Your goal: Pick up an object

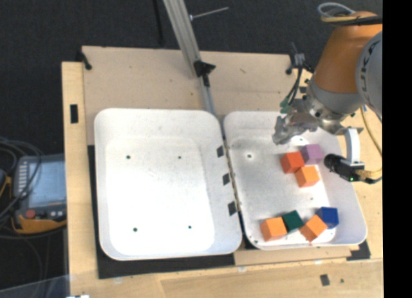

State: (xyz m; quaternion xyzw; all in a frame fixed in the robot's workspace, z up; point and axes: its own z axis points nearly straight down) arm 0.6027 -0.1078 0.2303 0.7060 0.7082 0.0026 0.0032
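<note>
The right bin (257, 181) holds several small blocks. A red-orange block (292, 161), a purple block (313, 154) and an orange block (308, 176) cluster near its right side. Along the front edge lie an orange block (273, 228), a dark green block (293, 220), another orange block (314, 227) and a blue block (328, 215). My gripper (283, 132) hangs over the bin's far part, just up and left of the red-orange block, with nothing visibly in it.
The left bin (158, 181) sits beside the right one, joined by black clips (226, 177). A slanted metal pole (183, 33) rises behind the bins. A pendant device (38, 194) and cables lie left of the bench.
</note>
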